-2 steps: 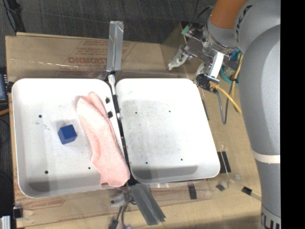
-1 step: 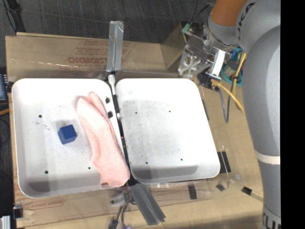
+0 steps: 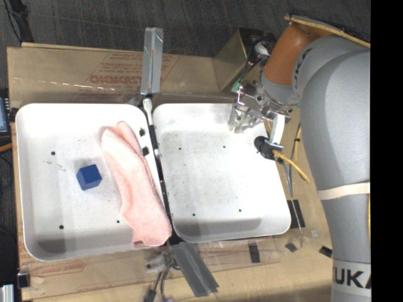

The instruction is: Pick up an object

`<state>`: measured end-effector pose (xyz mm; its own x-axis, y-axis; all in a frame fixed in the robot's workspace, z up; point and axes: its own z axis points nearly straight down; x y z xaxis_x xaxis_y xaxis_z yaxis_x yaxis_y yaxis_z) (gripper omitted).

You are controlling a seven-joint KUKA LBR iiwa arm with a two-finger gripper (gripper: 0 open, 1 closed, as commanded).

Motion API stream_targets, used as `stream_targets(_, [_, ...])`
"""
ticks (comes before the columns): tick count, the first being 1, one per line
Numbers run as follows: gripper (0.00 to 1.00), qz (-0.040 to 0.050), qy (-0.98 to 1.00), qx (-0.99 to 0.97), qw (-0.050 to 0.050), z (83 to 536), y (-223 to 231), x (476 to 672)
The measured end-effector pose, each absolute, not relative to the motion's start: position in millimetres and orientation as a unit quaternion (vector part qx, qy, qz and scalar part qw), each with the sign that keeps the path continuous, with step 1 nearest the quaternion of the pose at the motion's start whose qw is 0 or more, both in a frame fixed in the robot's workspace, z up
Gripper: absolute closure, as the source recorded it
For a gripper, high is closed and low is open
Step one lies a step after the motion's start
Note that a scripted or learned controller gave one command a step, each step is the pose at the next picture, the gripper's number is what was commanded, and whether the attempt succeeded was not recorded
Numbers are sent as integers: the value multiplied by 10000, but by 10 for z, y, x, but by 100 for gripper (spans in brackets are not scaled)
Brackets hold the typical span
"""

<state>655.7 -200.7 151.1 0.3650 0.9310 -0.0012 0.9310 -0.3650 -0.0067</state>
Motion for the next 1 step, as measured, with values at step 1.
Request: stream_targets(1, [100,39,-4200,-9075,29,1367,-1227,6044])
